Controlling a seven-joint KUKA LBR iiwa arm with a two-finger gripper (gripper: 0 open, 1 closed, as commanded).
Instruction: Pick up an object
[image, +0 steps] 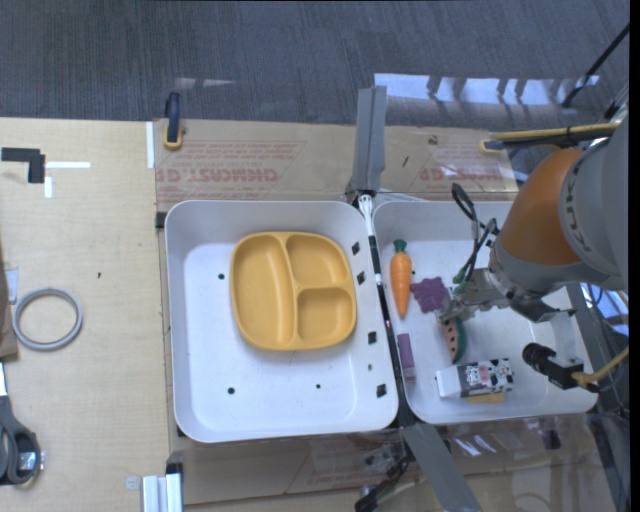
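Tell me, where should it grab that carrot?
Probably across the orange body of the carrot, about midway, coming straight down from above. It lies flat and long in the right bin, close to the wall between the bins, so the fingers should close across its narrow width. The purple thing beside it leaves little room.

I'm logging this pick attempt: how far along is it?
Done: the arm has reached into the right bin, and the gripper sits low over the watermelon slice, beside the purple toy. In hand: nothing visibly lifted; the slice, carrot and milk carton all lie on the bin floor. Left: grasping and lifting an object. The yellow plate lies in the left bin.
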